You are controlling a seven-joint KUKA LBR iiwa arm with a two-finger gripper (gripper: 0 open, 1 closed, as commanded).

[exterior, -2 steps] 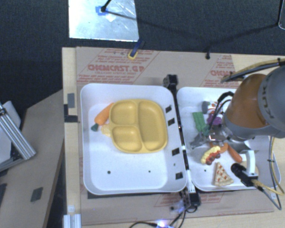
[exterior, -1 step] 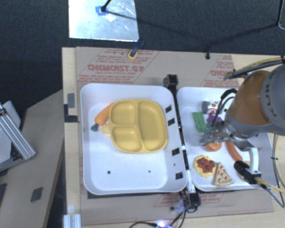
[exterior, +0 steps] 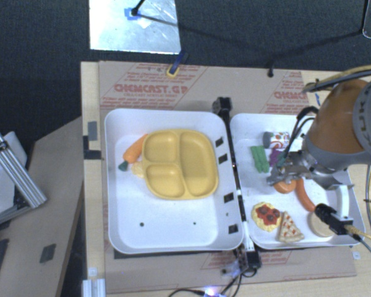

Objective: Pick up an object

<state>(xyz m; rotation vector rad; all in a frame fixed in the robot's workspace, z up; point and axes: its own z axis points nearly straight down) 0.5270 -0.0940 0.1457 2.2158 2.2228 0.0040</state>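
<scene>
My gripper (exterior: 281, 177) hangs low over the middle of the right bin (exterior: 247, 129), reaching in from the right. Directly under it lies a round orange-red toy slice (exterior: 286, 188), partly hidden by the gripper. An orange sausage (exterior: 304, 195) lies just to its right. A green toy piece (exterior: 259, 158) and a purple one (exterior: 274, 157) lie to the gripper's upper left, with a small white printed item (exterior: 277, 140) behind them. Near the bin's front edge sit a spaghetti toy (exterior: 266, 216), a pizza slice (exterior: 290, 227) and a tan disc (exterior: 320, 228).
The left bin (exterior: 123, 228) holds a yellow divided plate (exterior: 177, 164) with a toy carrot (exterior: 133, 149) against its left rim. The divider between the bins (exterior: 230, 172) runs down just left of the green piece. A shiny square sheet (exterior: 135, 17) lies beyond the bench.
</scene>
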